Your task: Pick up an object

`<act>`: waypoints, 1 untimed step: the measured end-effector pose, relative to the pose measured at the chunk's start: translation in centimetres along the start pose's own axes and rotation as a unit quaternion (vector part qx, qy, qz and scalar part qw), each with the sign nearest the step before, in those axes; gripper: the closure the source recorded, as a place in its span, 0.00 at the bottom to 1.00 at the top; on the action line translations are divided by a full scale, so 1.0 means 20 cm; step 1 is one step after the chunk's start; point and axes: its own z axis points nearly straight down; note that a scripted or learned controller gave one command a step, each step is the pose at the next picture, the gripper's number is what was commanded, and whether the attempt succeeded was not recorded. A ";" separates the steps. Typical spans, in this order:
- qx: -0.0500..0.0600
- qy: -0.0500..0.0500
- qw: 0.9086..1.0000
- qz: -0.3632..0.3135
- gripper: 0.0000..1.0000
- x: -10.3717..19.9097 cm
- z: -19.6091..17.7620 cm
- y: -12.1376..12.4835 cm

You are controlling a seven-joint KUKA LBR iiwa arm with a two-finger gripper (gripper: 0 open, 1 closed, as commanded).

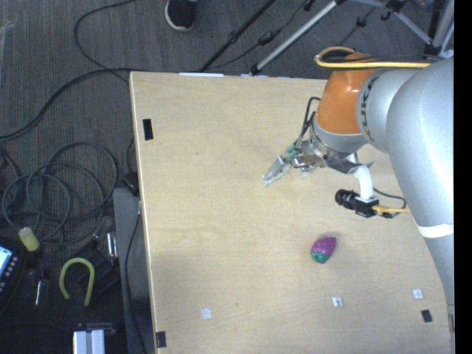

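A small egg-shaped object (323,248), purple with a green patch at its lower end, lies on the tan board (221,220), its long axis running from one o'clock to seven. The gripper (276,172) hovers well apart at eleven o'clock from it, fingers slightly spread, nothing between them.

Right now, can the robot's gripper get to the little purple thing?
Probably yes. The purple object lies alone on the bare wooden board, with nothing on or beside it. The gripper hangs up and to its left, and the board between them is bare.
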 end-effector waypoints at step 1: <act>0.000 0.001 0.998 -0.068 0.00 -0.12 -0.11 -0.49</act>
